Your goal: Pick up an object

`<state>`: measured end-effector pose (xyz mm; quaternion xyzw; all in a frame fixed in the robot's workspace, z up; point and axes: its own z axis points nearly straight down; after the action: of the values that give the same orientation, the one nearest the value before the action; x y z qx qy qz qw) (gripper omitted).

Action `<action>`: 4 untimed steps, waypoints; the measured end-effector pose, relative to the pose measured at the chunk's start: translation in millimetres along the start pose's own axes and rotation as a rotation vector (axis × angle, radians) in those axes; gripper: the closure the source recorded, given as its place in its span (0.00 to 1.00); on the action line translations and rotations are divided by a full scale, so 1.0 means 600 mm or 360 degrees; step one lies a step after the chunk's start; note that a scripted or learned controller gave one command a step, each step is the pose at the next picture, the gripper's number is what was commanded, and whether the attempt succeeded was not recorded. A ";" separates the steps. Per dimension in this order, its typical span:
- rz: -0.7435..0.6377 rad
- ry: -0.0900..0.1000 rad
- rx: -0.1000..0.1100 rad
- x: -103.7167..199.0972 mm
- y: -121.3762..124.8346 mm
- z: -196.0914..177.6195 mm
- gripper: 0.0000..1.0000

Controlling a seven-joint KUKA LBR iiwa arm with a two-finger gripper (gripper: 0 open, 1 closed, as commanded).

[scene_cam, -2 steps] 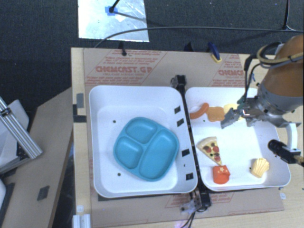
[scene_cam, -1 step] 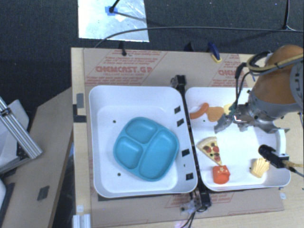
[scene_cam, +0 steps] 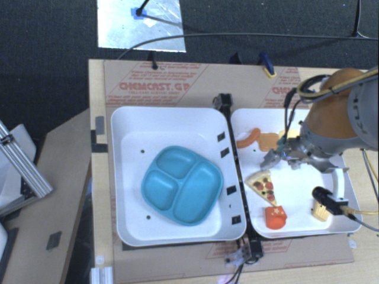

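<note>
- Pizza slice (scene_cam: 262, 185) lies flat in the right bin (scene_cam: 296, 226), near the divider.
- Arm (scene_cam: 331, 120) leans in from the right, its jaws (scene_cam: 278, 156) low just above the slice; apart or together, I cannot tell.
- Orange sausage (scene_cam: 249, 138) behind, red block (scene_cam: 275, 217) in front.
- Blue sectioned plate (scene_cam: 182, 185) fills the left bin (scene_cam: 127, 158) on the bench (scene_cam: 95, 176).

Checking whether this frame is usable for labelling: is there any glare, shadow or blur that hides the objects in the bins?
Camera view: lighting is even, with only soft shadows inside the bins; glare sits on the foil sheet beyond the bench, away from the objects; the blue tray, pizza slice and orange toy read clearly; the gripper is slightly soft, its fingers hard to resolve.
</note>
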<state>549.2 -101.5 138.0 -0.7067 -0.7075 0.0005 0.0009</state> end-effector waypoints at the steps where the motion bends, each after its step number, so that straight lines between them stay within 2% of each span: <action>1: 0.0003 0.0002 -0.0020 0.001 0.007 0.078 0.00; 2: 0.0000 -0.0002 -0.0009 0.000 0.003 0.063 1.00; 3: -0.0004 -0.0002 -0.0012 0.003 0.005 -0.043 1.00; 4: -0.0005 -0.0003 -0.0013 -0.008 0.014 -0.120 1.00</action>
<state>557.6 -106.1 210.0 -0.7057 -0.7085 -0.0016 -0.0026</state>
